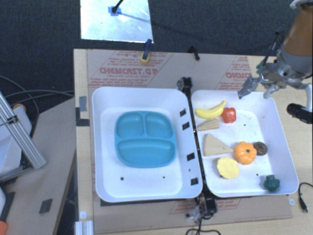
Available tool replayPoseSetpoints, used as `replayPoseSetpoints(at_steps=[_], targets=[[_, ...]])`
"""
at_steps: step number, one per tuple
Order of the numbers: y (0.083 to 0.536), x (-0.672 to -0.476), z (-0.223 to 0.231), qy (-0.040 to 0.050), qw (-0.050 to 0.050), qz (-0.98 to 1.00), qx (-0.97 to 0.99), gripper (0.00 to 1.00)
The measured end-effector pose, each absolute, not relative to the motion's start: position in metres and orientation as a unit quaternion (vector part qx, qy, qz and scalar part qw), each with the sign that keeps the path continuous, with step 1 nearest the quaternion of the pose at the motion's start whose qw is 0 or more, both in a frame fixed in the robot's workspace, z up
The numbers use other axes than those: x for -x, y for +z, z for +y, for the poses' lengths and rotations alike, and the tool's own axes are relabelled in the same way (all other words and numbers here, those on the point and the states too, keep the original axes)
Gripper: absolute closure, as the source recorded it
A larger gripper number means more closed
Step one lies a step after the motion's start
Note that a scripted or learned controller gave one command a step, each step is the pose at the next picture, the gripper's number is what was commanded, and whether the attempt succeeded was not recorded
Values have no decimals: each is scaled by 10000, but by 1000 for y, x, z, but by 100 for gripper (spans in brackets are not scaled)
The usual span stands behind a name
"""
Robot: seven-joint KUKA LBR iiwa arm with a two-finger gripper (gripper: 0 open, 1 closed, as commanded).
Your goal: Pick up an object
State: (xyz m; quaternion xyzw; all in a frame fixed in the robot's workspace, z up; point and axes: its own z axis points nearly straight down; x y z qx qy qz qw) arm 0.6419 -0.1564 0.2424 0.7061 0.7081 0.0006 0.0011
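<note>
Camera view puts the gripper (257, 84), fingers spread and empty, over the right bin's (281, 126) far edge, with the banana (210, 111) nearer and leftward, lying left-right.

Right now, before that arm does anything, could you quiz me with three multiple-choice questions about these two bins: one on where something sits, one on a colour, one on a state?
1. Where does the blue divided plate lie?
A. in the left bin
B. in the right bin
C. on the bare bench

2. What colour is the small pumpkin?
A. green
B. orange
C. white

3. How does the gripper stand to the food items?
A. pressed on the banana
B. lifting the pumpkin
C. above the right bin's far edge, touching none of them

Answers: 1 A, the plate rests in the left bin, alone. 2 B, it is orange, beside the cheese wedge. 3 C, the gripper hangs over the right bin rim, apart from the banana.
</note>
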Motion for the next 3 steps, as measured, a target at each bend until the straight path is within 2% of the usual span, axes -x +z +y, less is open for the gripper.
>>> replayPoseSetpoints(at_steps=[1,2,3], targets=[[77,-639,-163,-8,-13,7073,-7069,0],[86,-670,-208,12,10,7071,-7072,0],[98,-671,-206,20,39,7088,-7054,100]])
